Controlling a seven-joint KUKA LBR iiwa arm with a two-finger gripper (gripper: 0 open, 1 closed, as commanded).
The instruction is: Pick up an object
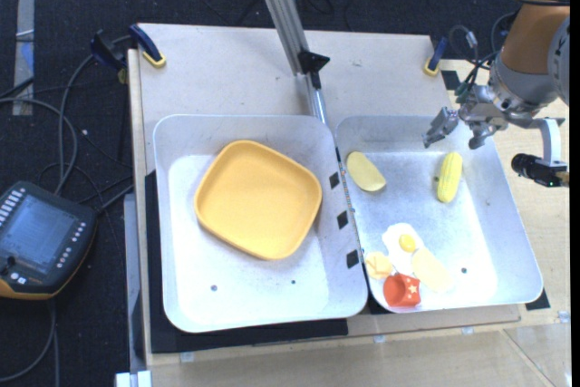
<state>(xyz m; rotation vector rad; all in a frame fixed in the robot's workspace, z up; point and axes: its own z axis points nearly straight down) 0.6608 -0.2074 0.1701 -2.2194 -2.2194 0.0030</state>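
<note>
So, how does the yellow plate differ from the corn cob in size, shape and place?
The yellow plate is much larger than the corn cob. The plate is a flat rounded square, while the corn cob is a narrow, long piece. The plate lies in the left bin; the corn cob lies in the right bin, just below the end effector. Both are yellow.

— Where's my camera looking from?
— Fixed above the bench (272,72), tilted down at middling range; I see both bins (181,195), the arm (535,50) entering at three o'clock.
</note>
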